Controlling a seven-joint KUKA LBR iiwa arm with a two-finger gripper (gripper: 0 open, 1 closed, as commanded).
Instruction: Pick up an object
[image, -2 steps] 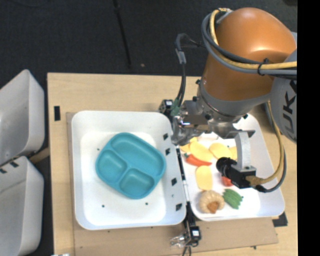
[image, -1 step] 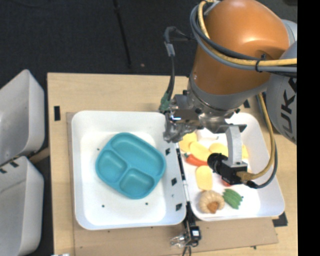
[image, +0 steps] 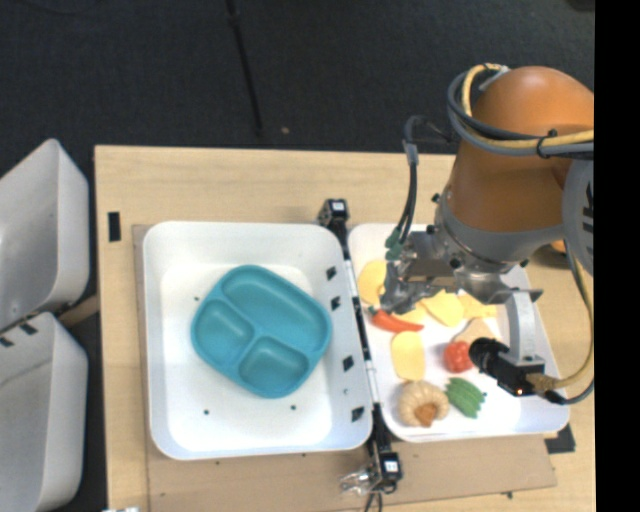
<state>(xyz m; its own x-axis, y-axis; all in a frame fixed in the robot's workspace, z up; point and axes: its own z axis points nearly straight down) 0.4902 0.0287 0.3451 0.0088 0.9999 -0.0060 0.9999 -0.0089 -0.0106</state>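
The right bin (image: 470, 428) holds several toy food pieces: a red chili pepper (image: 396, 322), a yellow block (image: 407, 354), a red tomato-like piece (image: 457, 354), a green piece (image: 465, 395), a tan garlic-like bulb (image: 423, 402) and yellow slices (image: 445, 308). My gripper (image: 402, 288) hangs low over the bin's left part, just above the chili and a yellow piece (image: 371, 281). The arm's wrist covers much of the bin's back half.
The left bin (image: 170, 400) holds a blue divided plate (image: 261, 330) near its middle. A black divider with clips (image: 352, 330) runs between the bins. White chair backs (image: 35, 300) stand left of the bench.
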